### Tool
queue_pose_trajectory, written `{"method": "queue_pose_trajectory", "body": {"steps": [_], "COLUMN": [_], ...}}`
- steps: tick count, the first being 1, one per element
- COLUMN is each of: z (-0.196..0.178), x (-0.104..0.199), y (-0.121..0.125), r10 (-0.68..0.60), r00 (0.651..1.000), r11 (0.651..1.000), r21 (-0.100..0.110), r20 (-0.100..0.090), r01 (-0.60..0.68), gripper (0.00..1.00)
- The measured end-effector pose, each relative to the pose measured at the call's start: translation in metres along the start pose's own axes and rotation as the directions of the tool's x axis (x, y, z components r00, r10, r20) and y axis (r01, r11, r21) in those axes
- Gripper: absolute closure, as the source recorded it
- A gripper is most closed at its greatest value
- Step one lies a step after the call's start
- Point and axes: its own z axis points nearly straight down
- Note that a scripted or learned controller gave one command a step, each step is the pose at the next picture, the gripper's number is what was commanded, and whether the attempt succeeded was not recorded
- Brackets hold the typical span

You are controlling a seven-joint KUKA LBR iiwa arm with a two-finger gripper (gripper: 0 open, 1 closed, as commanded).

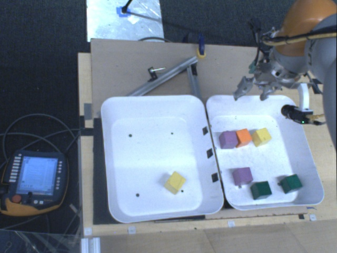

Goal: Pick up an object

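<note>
Blocks, seven, small cubes, likely light and rigid foam or wood, flat-faced, not fragile; best taken across two opposite faces. Right bin (310,157), upper row at centre right of the frame: purple block (228,139), orange block (243,137) and yellow block (261,136), the first two touching, the third just beside, so side access is tight. Lower row: second purple block (242,176), dark green block (260,189), second green block (290,183), each standing apart, easier to straddle. Left bin (152,107): lone yellow cube (175,182), lower centre, free all round. Gripper (254,90), upper right, above the right bin's far rim, fingers spread wide, nothing between them
</note>
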Motion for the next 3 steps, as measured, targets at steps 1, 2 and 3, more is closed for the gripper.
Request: {"method": "queue_pose_trajectory", "body": {"steps": [1,2,3], "z": [0.000,0.062,0.113], "x": [0.000,-0.003,-0.003], "y": [0.000,-0.002,-0.002], "r10": [0.000,0.003,0.002], "r00": [1.000,1.000,1.000], "r11": [1.000,1.000,1.000], "r21": [0.000,0.006,0.003], "r20": [0.001,0.000,0.000], "r01": [0.000,-0.003,-0.002], "gripper": [0.00,0.00,0.00]}}
